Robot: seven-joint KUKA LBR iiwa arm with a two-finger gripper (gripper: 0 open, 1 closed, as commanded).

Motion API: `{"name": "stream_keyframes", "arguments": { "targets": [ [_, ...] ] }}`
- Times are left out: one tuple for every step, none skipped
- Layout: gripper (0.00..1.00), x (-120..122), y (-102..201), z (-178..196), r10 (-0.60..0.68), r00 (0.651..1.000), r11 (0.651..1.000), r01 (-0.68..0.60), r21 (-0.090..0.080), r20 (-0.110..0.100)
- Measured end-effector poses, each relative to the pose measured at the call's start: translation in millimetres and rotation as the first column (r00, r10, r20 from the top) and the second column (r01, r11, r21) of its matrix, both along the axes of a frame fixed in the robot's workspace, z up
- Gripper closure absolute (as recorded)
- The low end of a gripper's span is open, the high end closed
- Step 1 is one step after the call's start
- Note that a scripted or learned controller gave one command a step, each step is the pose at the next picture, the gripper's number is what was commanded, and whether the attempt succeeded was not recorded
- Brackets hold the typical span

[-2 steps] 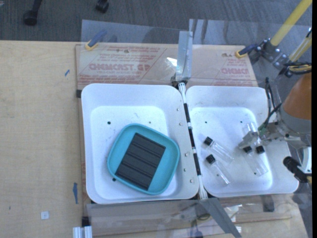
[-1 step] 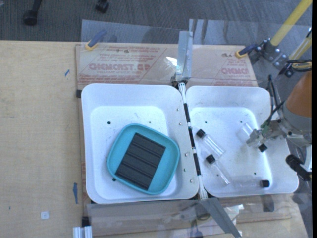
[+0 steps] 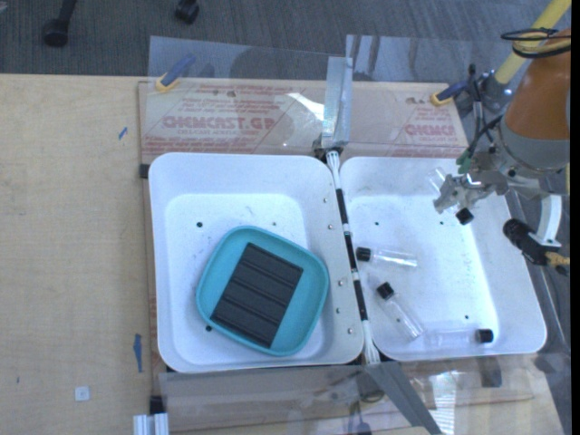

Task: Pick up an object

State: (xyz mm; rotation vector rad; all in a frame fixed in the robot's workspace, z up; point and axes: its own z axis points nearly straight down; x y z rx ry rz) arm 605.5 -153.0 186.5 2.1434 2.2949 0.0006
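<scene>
Three clear plastic vials with black caps (image 3: 388,257) are located on the floor of the right white bin (image 3: 507,338), with the two-finger gripper (image 3: 450,196) positioned above that bin's far right area, well apart from them. The jaw state cannot be told. A failed grasp is judged likely, since the smooth round vials could roll or slip from the closing fingers.

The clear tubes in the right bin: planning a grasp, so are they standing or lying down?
Lying down: all three clear tubes rest lengthwise on the right bin floor, black caps sideways.
</scene>
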Motion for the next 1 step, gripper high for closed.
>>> {"name": "stream_keyframes", "arguments": {
  "targets": [
    [1.0, 36.7, 43.8, 17.4, -0.02, 1.0, 1.0, 0.02, -0.001, 0.001]
  ]
}}
